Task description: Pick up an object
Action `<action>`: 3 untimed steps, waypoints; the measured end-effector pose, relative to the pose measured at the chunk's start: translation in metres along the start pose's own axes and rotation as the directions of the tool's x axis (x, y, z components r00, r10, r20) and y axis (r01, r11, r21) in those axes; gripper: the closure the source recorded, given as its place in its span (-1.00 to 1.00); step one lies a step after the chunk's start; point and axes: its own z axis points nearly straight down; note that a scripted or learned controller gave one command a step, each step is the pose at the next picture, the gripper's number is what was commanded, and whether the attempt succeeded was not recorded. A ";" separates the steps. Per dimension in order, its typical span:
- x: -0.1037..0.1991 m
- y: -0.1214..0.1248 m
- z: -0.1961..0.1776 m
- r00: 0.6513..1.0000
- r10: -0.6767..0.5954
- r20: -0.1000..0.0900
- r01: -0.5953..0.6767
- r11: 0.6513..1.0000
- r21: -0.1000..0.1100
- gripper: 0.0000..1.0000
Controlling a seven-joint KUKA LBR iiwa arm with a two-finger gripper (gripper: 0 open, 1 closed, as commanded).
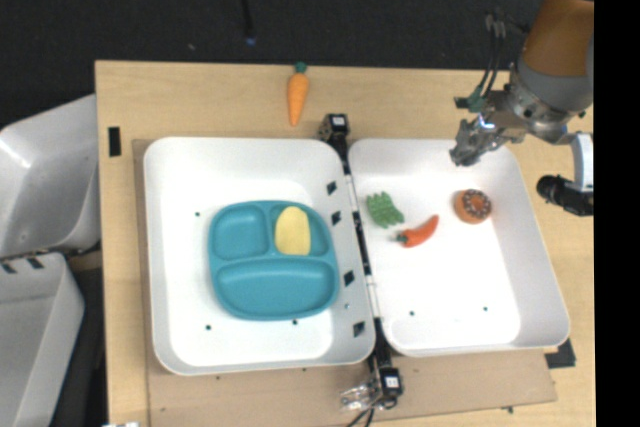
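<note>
In the right bin [500,315] lie three small things: a green leafy piece [384,209] near its left wall, a red-orange chili pepper [419,232] beside it, and a round orange-and-brown donut [472,205] further right. My gripper [466,151] hangs over the bin's far right corner, above and just behind the donut, with nothing visible between its fingers. The grey arm with its orange band [556,30] reaches in from the upper right.
The left bin [170,315] bears a blue divided tray [262,287] with a yellow piece [292,231] in its upper right compartment. An orange carrot [297,94] lies on the wooden bench behind the bins. Black clips [334,126] join the bins.
</note>
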 end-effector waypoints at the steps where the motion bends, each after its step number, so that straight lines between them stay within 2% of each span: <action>1: 0.045 0.003 0.008 1.000 -0.002 -0.001 0.002 1.000 0.005 1.00; 3: 0.158 -0.013 0.010 1.000 -0.004 -0.003 0.004 1.000 0.006 1.00</action>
